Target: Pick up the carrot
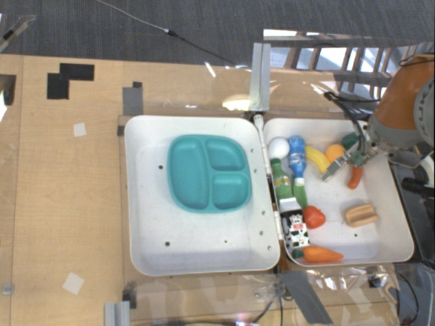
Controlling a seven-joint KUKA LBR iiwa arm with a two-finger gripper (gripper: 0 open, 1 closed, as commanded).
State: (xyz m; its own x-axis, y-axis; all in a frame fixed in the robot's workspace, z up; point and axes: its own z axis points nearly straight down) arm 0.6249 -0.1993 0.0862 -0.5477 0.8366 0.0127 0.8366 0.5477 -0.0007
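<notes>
An orange carrot [322, 254] lies flat along the front wall of the right bin [391, 246], pointing right. A smaller orange-red, carrot-shaped piece [355, 177] lies near the bin's far right. The gripper [344, 164] hangs over that far right part, just left of and above the small piece. Its two fingers [331, 172] stand apart and nothing shows between them. It is well away from the carrot at the front wall. The grey arm with its orange band [401, 97] comes in from the right.
The right bin also holds an orange ball [334, 153], a banana [316, 159], a blue bottle [296, 153], a white ball [278, 146], a green bottle [283, 178], a red fruit [313, 216], a bread piece [360, 214] and a small printed box [295, 230]. A teal divided plate [208, 172] sits in the left bin [146, 243].
</notes>
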